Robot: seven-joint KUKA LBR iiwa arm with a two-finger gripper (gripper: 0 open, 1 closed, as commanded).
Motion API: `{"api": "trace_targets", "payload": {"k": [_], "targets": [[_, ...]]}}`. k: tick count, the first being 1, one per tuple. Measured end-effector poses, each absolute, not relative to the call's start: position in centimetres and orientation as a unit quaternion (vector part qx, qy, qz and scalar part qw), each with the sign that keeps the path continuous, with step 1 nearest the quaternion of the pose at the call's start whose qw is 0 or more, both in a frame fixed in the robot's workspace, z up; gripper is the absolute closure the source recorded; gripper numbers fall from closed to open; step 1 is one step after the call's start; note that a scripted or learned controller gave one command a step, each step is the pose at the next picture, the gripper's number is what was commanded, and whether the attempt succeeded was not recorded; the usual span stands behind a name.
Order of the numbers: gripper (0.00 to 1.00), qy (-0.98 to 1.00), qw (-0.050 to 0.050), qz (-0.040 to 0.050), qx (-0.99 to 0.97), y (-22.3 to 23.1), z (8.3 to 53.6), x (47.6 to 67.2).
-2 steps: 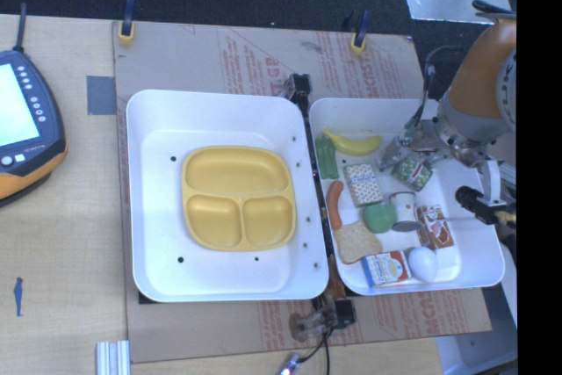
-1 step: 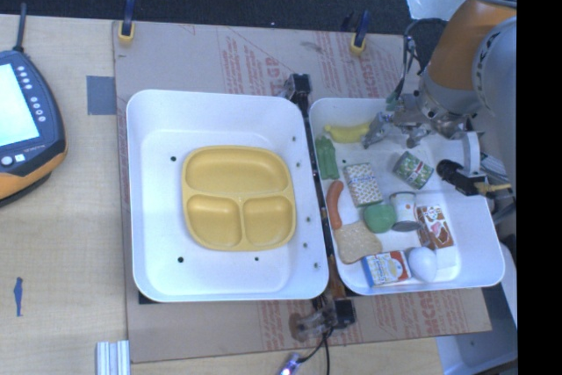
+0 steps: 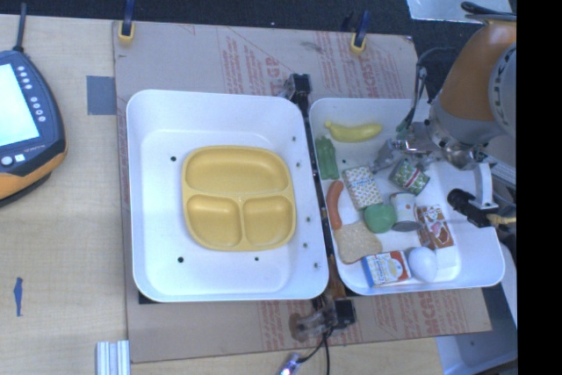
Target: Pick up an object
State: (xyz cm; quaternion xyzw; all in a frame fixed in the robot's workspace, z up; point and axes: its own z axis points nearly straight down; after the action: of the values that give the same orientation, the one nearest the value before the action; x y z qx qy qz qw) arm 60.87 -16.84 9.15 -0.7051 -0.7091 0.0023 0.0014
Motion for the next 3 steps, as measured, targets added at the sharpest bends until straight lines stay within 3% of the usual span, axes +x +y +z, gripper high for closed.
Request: {"api": "trace_targets", "payload": {"k": [1,3], "targets": [[0.00,-0.709,0.001,0.0021,-0.705,-19.8,9.2,58.0],[0.00,-0.708,0.001,0.0008,-0.706,-17.5,9.2,63.6]]}}
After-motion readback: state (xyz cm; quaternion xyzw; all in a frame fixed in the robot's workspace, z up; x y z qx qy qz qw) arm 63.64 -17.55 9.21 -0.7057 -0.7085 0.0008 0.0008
